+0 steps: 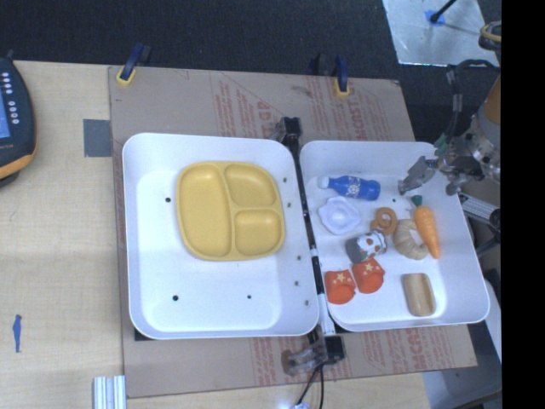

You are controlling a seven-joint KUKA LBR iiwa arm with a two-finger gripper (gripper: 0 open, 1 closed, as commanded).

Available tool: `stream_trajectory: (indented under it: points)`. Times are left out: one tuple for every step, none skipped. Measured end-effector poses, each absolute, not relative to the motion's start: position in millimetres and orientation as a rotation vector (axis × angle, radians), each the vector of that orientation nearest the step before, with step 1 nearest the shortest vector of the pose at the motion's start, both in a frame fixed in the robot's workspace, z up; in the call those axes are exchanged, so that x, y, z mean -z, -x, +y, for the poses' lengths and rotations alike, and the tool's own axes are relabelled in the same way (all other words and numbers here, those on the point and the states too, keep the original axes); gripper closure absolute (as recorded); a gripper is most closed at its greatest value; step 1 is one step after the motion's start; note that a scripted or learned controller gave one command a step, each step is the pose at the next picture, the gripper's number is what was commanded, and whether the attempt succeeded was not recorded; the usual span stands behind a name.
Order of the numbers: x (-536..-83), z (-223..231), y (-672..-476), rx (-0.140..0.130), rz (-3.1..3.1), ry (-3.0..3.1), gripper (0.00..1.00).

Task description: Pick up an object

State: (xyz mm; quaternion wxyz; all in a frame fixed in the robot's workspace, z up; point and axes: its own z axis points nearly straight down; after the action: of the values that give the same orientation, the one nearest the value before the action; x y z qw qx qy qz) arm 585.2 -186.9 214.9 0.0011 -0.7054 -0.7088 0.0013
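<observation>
Two white bins on a brown cardboard sheet, holding brightly coloured toy items.

The left bin (145,305) is plain white and holds a pale yellow divided plate (230,210). The right bin (464,309) is also white. In it lie a blue bottle (356,187) with a white cap, a small white cup (339,217), a tan ring-shaped doughnut (385,221), an orange carrot (427,231) with a dark green tip, a beige lump (410,245), a grey, white and black figure (366,247), two red-orange pieces (355,281) with small pale markings, and a light brown block (418,294). The cardboard (213,109) carries faded red lettering. Yellow and blue clips (129,66) sit at its top edge. The bench (51,254) is pale wood-coloured.
</observation>
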Motion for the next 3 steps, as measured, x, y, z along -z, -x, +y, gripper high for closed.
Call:
stream_trajectory:
  points:
    - [-89.6, -107.4, -567.3, -0.002, -2.232, 2.208, 0.00]
    - [-94.4, -106.8, -529.7, 0.001, -2.230, 2.219, 0.00]
    - [-105.5, -107.3, -531.8, 0.005, -2.232, 2.221, 1.00]
